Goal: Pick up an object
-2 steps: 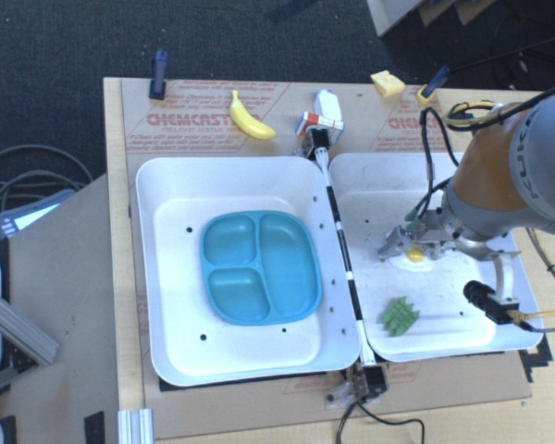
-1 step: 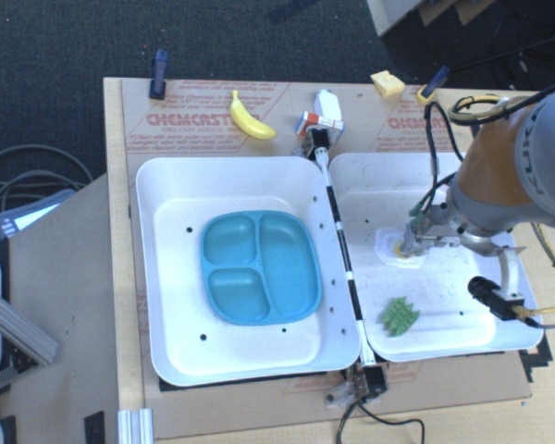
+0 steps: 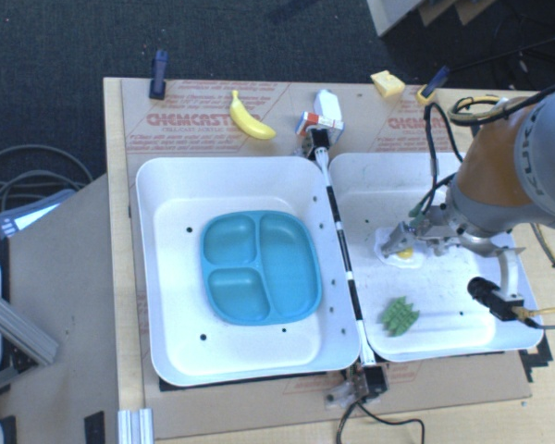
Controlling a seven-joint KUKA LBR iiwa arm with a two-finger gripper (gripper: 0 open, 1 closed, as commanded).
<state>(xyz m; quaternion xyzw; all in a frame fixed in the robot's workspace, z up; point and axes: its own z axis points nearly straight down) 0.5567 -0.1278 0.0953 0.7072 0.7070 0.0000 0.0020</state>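
Blue tray (image 3: pixel 261 268), green object (image 3: pixel 400 315), yellow banana (image 3: pixel 248 118), white bins (image 3: pixel 166 202)

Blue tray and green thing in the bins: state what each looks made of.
Blue tray: probably moulded plastic, smooth with a soft sheen and rounded compartments. Green thing: likely plastic or rubber toy food, lumpy and matte; too small to be sure.

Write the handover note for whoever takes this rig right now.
Gripper: low in the right bin, over a small white and yellow object; finger state can't be told, no grasp confirmed.
Green object: loose in the right bin, nearer the front edge.
Blue tray: in the left bin.
Banana: on the bench behind the bins.
Done: arm brought down to the white and yellow object.
Left: grasp and lift.
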